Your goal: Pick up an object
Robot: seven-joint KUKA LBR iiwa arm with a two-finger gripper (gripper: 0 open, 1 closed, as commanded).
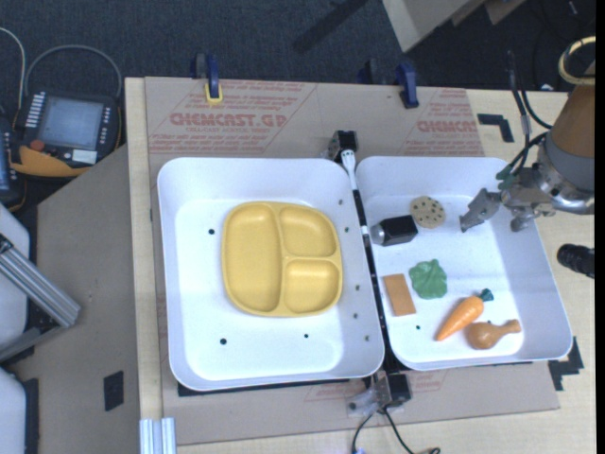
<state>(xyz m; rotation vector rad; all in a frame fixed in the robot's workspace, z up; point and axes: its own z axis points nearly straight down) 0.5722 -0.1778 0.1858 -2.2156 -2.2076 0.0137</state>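
Camera view: the hand point(495, 206) hangs over the right bin's point(539, 282) upper right, grasping nothing; whether it is released or clenched cannot be told. Nearest candidates are the cookie point(427, 212) and black block point(395, 230); centre above 1 before descending. Upper arm is cut off at the frame edge.

You see the arm point(577, 130) cut off by the frame's edge at three o'clock. The gripper point(501, 208) is too small and blurred to read its fingers. The handheld screen point(66, 126) at ten o'clock shows nothing legible, and its cable runs off the edge.
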